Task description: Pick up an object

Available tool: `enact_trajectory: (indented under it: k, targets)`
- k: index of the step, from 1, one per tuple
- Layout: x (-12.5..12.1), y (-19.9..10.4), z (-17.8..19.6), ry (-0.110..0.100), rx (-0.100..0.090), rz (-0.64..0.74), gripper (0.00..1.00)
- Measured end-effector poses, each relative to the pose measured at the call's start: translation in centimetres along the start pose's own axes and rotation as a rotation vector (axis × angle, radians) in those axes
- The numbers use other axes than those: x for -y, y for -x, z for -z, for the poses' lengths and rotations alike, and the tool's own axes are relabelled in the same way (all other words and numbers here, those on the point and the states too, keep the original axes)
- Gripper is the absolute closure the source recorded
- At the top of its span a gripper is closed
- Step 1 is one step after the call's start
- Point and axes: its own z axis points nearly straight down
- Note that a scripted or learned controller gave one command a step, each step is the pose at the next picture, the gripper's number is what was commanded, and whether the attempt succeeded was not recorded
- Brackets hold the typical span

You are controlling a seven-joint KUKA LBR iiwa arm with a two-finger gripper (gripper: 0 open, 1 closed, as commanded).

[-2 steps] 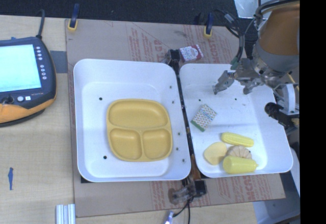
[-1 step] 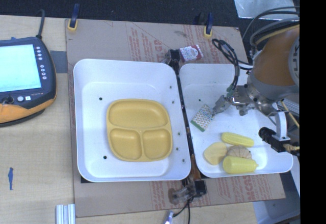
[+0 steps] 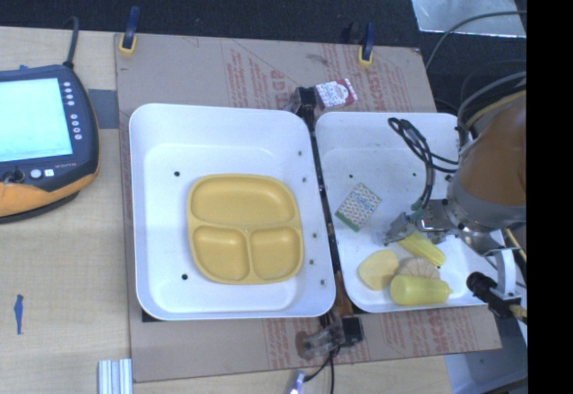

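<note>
The right bin [image 3: 376, 141] holds several small items. A green-and-white patterned square [image 3: 358, 205] lies near its middle. At its front sit a pale yellow lump [image 3: 379, 268], a yellow cylinder [image 3: 418, 290], a tan round piece [image 3: 417, 267] and a yellow banana-like piece [image 3: 423, 250]. My gripper [image 3: 414, 224] hangs low over the bin, just above the banana-like piece and to the right of the patterned square. The arm's grey and orange wrist [image 3: 491, 170] covers the bin's right side.
The left bin [image 3: 161, 141] holds a yellow divided plate [image 3: 244, 228]. A small red-and-white carton [image 3: 334, 94] lies behind the bins. A tablet pendant [image 3: 40, 137] rests at the far left. Black cables [image 3: 414, 143] loop over the right bin.
</note>
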Motion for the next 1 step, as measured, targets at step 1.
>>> enact_trajectory:
  k: [1]
  targets:
    - [0.27,5.91,4.84,0.004,0.000,-0.002,0.00]
